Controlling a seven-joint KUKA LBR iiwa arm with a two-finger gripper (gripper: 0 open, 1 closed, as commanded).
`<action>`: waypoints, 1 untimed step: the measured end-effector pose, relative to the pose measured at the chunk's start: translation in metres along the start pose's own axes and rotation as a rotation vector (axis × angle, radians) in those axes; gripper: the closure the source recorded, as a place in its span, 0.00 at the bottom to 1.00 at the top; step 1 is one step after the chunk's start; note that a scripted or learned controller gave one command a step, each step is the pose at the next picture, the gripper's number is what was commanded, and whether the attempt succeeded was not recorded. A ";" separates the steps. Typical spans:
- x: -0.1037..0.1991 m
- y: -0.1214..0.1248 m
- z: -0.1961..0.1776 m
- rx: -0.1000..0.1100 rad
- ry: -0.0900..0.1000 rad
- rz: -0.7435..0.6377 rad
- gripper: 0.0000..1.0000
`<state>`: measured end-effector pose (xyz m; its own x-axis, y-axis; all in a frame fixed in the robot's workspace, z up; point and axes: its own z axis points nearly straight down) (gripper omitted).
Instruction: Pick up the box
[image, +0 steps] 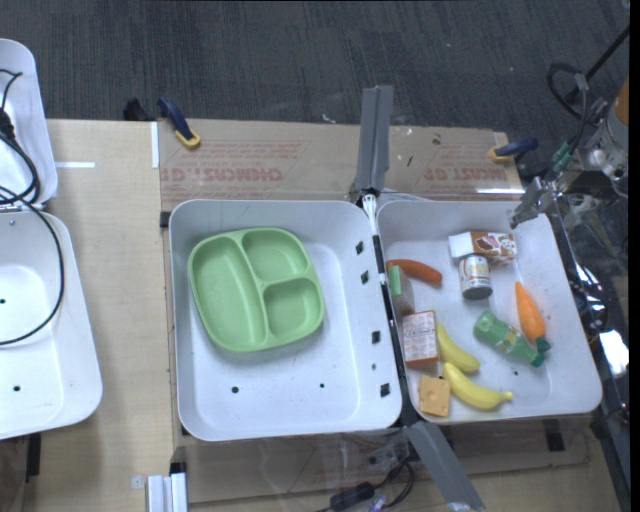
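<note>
The box (419, 337) lies flat in the right bin (560, 400), hard by its left wall, a bottle (399, 288) at its far end and a banana (455, 350) touching its right side. Open room lies mostly above it. The gripper (540, 197) hangs near the bin's far right corner, well apart from the box; whether it is released or clenched I cannot tell.

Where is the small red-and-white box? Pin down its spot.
The small red-and-white box lies in the right white bin, against its left wall, just below the red sausage and left of the yellow bananas.
</note>
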<state>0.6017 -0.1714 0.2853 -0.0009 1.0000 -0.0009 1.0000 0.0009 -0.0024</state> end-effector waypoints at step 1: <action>0.023 0.008 0.127 0.002 0.000 0.078 0.00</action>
<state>0.6095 -0.1487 0.1583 0.0771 0.9970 -0.0007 0.9970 -0.0771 -0.0039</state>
